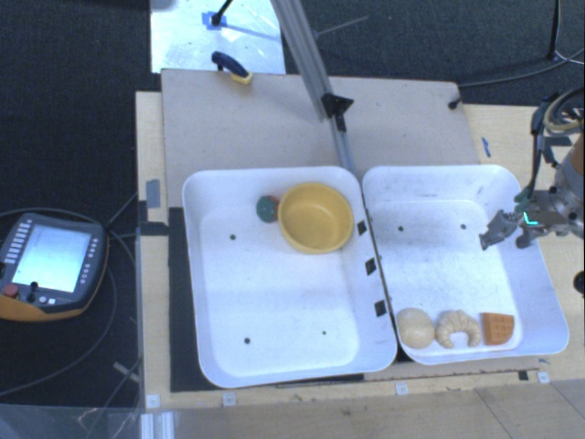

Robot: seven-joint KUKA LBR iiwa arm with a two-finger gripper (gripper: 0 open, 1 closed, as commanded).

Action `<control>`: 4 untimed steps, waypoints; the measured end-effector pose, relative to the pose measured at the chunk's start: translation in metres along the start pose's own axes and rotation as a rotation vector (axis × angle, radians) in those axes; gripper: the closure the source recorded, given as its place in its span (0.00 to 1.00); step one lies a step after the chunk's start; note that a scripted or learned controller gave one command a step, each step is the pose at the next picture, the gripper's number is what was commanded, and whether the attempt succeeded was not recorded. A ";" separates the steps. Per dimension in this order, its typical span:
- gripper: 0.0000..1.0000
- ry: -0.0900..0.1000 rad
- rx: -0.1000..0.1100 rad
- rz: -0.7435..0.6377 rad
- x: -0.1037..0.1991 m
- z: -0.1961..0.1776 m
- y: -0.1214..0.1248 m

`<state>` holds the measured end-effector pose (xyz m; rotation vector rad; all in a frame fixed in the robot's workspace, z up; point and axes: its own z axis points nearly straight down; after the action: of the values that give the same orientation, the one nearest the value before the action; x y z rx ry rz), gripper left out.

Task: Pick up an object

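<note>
The gripper (pixel 505 230) is grey metal with a small teal-green light glowing on its body. Black cables loop above it, beside a slip of orange.

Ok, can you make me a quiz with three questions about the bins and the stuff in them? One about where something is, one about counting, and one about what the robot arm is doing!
1. Where is the yellow bowl?
A. In the left bin
B. In the right bin
C. On the floor

2. How many things lie in a row at the near edge of the right bin?
A. One
B. Three
C. Five

3. What is the gripper doing?
A. Lifting the bowl
B. Squeezing the green ball
C. Hanging over the right bin, carrying nothing

Answers:
1. A, the bowl sits at the far side of the left bin, beside a small green ball.
2. B, a pale round piece, a croissant and an orange block.
3. C, it hangs by the right bin's right side with nothing in it.
</note>
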<state>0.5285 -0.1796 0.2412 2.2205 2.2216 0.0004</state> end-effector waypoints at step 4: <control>0.00 0.001 0.003 0.000 -0.004 0.153 -0.003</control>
<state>0.5256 -0.1832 0.0886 2.2229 2.2234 -0.0022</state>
